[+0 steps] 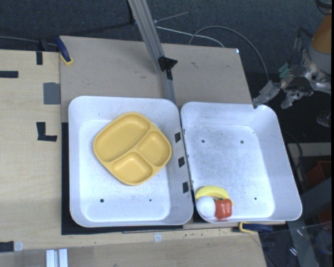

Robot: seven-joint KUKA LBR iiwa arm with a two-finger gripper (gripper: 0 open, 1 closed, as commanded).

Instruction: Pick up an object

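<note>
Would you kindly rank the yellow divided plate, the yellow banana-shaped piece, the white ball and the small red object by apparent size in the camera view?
1. yellow divided plate, by far the largest.
2. yellow banana-shaped piece.
3. white ball.
4. small red object.
The last three look close in size and partly overlap, so their order is unsure.

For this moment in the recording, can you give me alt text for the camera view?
Two shallow white bins sit side by side on a bench: the left bin holds a yellow divided plate, the right bin a small yellow, white and red toy in its near-left corner. The gripper hovers off the right bin's far-right corner.
</note>
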